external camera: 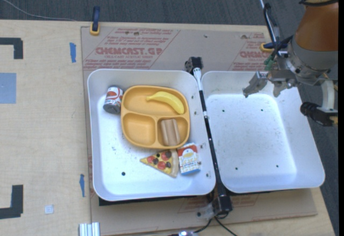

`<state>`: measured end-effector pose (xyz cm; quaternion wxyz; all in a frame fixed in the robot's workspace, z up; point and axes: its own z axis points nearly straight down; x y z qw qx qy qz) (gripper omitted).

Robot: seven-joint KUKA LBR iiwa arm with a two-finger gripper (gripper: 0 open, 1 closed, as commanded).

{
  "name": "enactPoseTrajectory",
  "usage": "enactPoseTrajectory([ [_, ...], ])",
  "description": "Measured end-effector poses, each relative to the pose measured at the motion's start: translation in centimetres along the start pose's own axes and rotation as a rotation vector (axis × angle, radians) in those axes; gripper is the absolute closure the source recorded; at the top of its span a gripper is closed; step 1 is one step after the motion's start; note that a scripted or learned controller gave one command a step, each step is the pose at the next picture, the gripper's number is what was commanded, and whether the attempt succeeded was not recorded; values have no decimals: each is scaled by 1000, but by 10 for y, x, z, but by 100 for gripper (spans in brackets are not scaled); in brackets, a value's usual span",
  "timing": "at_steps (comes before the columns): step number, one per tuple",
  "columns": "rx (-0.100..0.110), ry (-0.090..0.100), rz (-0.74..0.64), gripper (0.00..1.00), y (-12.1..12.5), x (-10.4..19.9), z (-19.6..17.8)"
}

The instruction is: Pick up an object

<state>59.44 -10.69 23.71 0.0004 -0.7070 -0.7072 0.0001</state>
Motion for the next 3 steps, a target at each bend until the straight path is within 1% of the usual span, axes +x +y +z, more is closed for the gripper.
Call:
enactPoseTrajectory([
  [1, 0, 0, 1, 0, -82, 3, 1],
  [2, -3, -1, 0, 0, -106, -10, 140],
  [3, -8, 3, -1, 0, -111, -14, 147],
])
